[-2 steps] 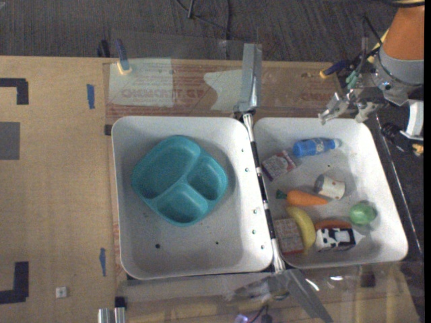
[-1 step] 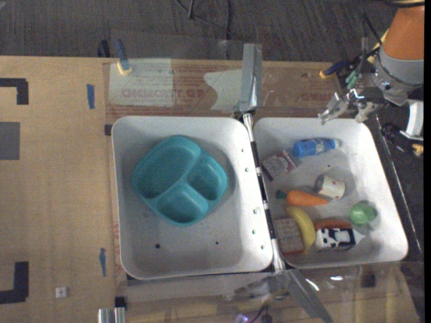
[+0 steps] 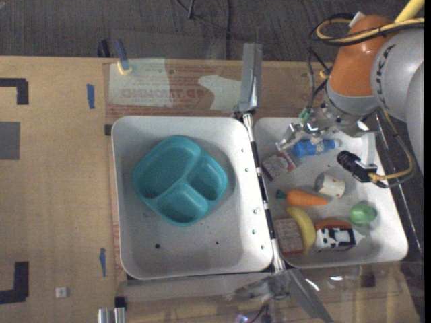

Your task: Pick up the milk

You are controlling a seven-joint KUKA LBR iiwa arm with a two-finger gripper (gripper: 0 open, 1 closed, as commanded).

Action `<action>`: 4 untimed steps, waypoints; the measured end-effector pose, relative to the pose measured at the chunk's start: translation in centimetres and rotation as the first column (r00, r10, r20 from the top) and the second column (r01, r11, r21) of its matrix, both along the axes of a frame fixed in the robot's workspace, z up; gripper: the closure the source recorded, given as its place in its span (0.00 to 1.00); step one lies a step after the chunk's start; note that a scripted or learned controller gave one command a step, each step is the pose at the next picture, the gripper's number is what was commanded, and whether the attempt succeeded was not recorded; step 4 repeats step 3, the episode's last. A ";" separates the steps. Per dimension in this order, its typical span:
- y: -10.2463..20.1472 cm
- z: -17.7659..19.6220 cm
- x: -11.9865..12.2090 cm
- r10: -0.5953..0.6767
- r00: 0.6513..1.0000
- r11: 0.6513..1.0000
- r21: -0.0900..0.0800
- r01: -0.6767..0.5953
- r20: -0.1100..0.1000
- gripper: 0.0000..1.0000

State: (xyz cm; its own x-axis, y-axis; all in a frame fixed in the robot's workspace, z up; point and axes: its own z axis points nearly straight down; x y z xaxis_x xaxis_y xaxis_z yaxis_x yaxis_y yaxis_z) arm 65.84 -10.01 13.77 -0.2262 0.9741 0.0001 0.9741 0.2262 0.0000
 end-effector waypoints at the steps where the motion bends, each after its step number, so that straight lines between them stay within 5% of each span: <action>1: 0.1 12.4 -10.5 0.116 0.993 0.993 -0.001 -0.116 0.002 0.00; 2: -1.2 5.1 -6.0 0.204 0.979 0.979 0.000 -0.204 0.001 0.00; 3: 1.3 15.7 -8.3 0.260 0.966 0.966 -0.002 -0.260 0.004 0.00; 4: 1.3 15.7 -8.3 0.260 0.966 0.966 -0.002 -0.260 0.004 0.00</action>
